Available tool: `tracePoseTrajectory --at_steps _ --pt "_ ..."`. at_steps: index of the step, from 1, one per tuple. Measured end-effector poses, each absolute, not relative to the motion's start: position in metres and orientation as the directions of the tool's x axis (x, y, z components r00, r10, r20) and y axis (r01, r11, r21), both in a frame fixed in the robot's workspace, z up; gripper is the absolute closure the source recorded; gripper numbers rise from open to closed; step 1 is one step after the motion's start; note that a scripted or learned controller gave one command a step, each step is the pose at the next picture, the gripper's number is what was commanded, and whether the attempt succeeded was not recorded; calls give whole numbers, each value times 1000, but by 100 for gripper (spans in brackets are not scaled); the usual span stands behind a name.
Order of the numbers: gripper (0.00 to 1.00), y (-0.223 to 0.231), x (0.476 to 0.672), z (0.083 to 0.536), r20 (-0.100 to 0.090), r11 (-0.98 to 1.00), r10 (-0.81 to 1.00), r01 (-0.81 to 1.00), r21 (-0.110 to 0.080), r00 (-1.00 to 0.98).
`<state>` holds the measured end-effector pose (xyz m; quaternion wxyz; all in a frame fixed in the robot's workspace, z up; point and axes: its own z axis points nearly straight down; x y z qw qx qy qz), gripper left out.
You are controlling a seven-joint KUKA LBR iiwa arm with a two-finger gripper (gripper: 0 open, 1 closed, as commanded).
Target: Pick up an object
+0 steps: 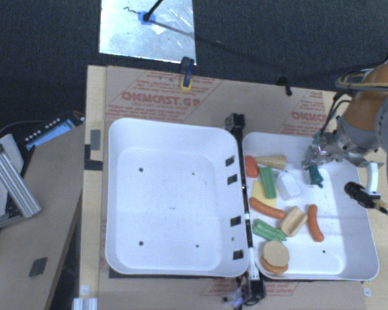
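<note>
Your end effector [316, 167] hangs at the right bin's [359, 262] upper right, grip state unclear, above toy food; the light, stiff sausage [316, 222] mid-right should pinch easily across its middle.

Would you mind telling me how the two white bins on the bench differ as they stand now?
The right bin holds a pile of toy food, such as a burger and a sausage; the left bin shows only bare white floor. The end effector hangs over the right bin, not the left bin. Both are shallow, white and side by side.
</note>
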<state>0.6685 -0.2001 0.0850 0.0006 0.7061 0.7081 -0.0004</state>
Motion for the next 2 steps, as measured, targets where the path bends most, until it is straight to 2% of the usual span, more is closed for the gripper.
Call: tracePoseTrajectory --at_steps 2 --pt "100 -206 669 85 -2 4 1000 1000 0 -4"
